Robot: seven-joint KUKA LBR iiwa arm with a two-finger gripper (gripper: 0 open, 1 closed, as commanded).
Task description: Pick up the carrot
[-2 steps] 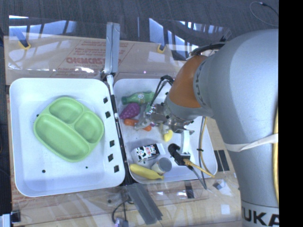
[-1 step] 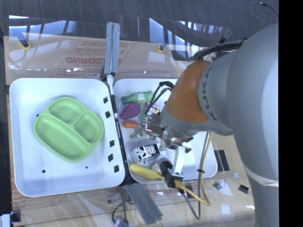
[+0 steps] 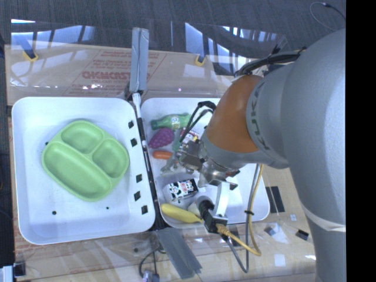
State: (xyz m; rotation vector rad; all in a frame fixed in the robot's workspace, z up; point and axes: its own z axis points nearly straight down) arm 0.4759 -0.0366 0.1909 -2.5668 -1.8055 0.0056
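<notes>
Orange carrot (image 3: 161, 154) hugs the bin's left wall (image 3: 145, 157); tool (image 3: 179, 157) state seemingly unreadable.

- two white bins (image 3: 23, 157), side by side;
- one green plate (image 3: 85, 159) with three compartments, in the left bin;
- one carrot (image 3: 161, 154);
- one banana (image 3: 179, 214);
- one bunch of purple grapes (image 3: 161, 137);
- one green bottle (image 3: 170, 121);
- one black-and-white carton (image 3: 181, 189);
- one arm (image 3: 294, 116), with one gripper (image 3: 182, 157)

Green plate (image 3: 86, 160), banana (image 3: 180, 214), grapes (image 3: 161, 137)
</notes>
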